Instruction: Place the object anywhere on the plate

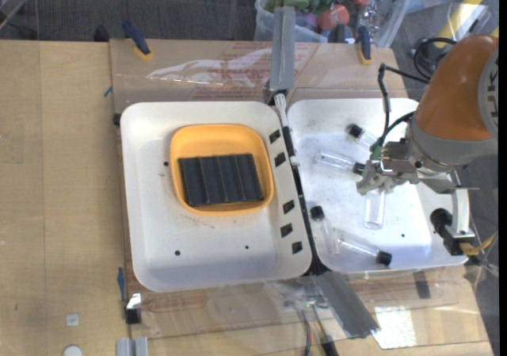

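We are looking down at a slant on a wooden surface [55, 188] carrying two shallow white bins side by side. In the left bin [150, 251] an orange plate [182, 144] is sitting, with a dark ribbed block [220, 180] lying on it. The right bin [412, 247] is holding several small clear vials with dark caps.

The arm [455, 101] is reaching in from the right, and its jaws [374, 181] are hanging over the middle of the right bin. We are seeing one clear vial [373, 210] directly below the jaws, its long axis running straight away from them toward the near edge of the bin. Its upper end is sitting right at the jaw tips, but we cannot tell whether the jaws are apart, together, or clamped on it.

Another vial [360, 249] is lying further out beyond the first, tilted across the bin floor, and a third [337, 161] is lying just to the plate side of the jaws.

We judge that the plate is lying well apart from the jaws, off across the divider [289, 180] between the bins, so the coming move is turning on carrying a vial sideways over that divider.
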Robot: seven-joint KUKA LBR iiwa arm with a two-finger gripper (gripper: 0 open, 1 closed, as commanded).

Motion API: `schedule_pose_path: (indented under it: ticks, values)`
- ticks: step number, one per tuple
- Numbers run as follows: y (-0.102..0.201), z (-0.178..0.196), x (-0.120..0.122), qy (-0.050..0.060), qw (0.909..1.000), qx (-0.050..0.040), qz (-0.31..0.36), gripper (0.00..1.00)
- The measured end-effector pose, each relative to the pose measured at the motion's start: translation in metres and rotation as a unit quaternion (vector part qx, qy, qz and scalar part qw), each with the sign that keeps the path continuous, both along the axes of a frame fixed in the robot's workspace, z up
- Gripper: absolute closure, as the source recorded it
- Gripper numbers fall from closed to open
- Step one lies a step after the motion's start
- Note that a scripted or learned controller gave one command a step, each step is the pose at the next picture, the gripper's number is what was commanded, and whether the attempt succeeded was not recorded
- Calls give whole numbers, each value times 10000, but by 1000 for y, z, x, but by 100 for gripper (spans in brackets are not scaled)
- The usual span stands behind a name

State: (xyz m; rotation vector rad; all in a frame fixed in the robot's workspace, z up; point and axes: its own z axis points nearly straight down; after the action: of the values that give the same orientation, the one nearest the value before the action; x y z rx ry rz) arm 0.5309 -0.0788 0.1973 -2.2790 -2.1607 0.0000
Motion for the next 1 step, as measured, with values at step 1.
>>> schedule_pose_path:
  ticks: [1]
  values:
    - [11,3,38,-9,9990,-10,445,100]
